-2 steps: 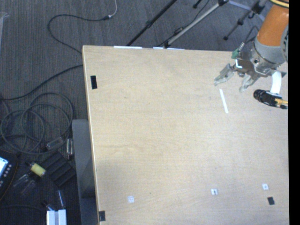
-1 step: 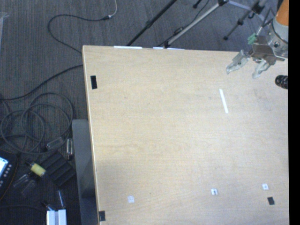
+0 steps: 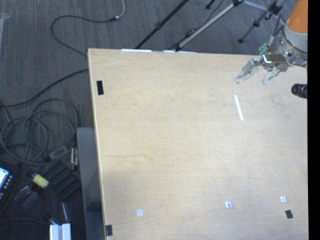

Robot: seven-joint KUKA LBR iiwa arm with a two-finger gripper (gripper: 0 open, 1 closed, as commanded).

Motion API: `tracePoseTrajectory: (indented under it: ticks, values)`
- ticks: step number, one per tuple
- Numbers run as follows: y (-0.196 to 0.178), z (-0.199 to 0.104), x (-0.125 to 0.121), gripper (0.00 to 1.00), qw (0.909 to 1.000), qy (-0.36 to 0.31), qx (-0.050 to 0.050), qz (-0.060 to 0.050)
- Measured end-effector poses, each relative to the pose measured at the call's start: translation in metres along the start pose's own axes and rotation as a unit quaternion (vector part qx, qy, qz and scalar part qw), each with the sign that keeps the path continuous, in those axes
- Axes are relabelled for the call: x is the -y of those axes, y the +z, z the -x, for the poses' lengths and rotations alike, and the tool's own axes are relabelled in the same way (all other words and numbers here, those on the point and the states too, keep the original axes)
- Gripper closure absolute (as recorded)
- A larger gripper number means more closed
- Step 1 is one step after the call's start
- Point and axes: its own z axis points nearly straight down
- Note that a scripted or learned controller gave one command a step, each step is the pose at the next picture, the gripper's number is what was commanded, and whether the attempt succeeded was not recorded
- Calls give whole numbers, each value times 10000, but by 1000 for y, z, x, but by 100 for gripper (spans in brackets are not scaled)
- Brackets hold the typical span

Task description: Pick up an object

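The gripper (image 3: 256, 76) is positioned over the far right part of the bench (image 3: 165, 149), with its fingers (image 3: 244, 75) spread apart and pointing down and left. A thin white strip (image 3: 239, 108) lies flat on the bench top, near the gripper on its near side and not touching it. Cables (image 3: 35, 134) lie on the carpet left of the bench.

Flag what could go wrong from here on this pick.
1. The only candidate near the gripper is a thin white strip lying flat on the wooden tabletop. The gripper could scrape the surface or close on nothing.
2. The open gripper sits up and right of the strip in the view, not over it, so a straight descent would likely miss.
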Motion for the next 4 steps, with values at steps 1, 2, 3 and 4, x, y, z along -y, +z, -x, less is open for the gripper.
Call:
tracePoseTrajectory:
  ticks: [1, 2, 3, 4]
  values:
    - [-49, 6, 33, 0, 9970, -780, 0, 12]
    - [-140, 4, 71, 0, 9851, -1717, 1, 18]
    - [-10, 4, 51, 0, 9704, -2416, -9, 16]
    - [199, -8, -1, 0, 9806, -1960, -13, 19]
